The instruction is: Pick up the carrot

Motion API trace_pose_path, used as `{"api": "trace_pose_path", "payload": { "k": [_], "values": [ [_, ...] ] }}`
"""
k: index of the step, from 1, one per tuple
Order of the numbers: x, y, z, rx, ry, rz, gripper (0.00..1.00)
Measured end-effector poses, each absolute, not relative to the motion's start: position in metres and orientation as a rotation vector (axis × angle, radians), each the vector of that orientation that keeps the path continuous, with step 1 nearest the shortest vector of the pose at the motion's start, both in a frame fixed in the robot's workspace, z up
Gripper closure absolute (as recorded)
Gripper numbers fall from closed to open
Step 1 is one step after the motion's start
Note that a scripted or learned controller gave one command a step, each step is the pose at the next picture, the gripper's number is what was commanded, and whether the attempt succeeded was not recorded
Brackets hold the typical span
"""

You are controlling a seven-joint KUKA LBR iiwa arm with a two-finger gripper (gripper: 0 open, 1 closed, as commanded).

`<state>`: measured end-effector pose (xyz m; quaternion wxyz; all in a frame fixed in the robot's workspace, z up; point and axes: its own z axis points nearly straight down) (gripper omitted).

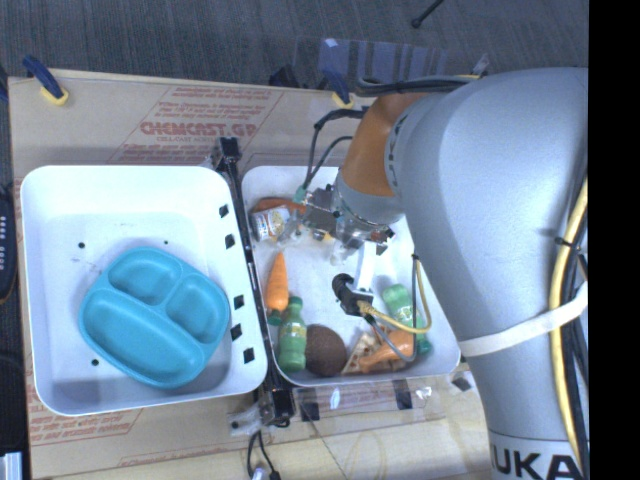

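Note:
The carrot (277, 280) is a short orange cone lying along the left wall of the right bin (432, 320), its tip toward the back. My gripper (320, 222) hangs over the back of that bin, up and to the right of the carrot and clear of it. Nothing that I can see is held. The grey arm with its orange band (368, 158) covers the bin's right rear part.
A brown and orange packet (270, 217) lies just left of the gripper. Toward the front sit a green bottle (292, 334), a brown round fruit (325, 350), an orange wedge (381, 352) and a green item (398, 300). A blue divided plate (153, 314) lies in the left bin (60, 193).

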<state>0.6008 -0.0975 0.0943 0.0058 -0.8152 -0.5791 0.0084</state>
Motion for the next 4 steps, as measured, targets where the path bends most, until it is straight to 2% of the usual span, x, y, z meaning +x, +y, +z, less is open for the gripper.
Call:
{"api": "trace_pose_path", "payload": {
  "k": [1,2,3,4],
  "values": [
    [0.545,-0.037,0.195,-2.613,-1.737,0.003,0.0],
    [0.543,-0.039,0.191,-2.613,-1.731,0.016,0.0],
    [0.543,-0.039,0.191,-2.613,-1.73,0.016,0.0],
    [0.516,-0.095,0.091,-2.662,-1.656,0.017,0.0]
  ]
}}
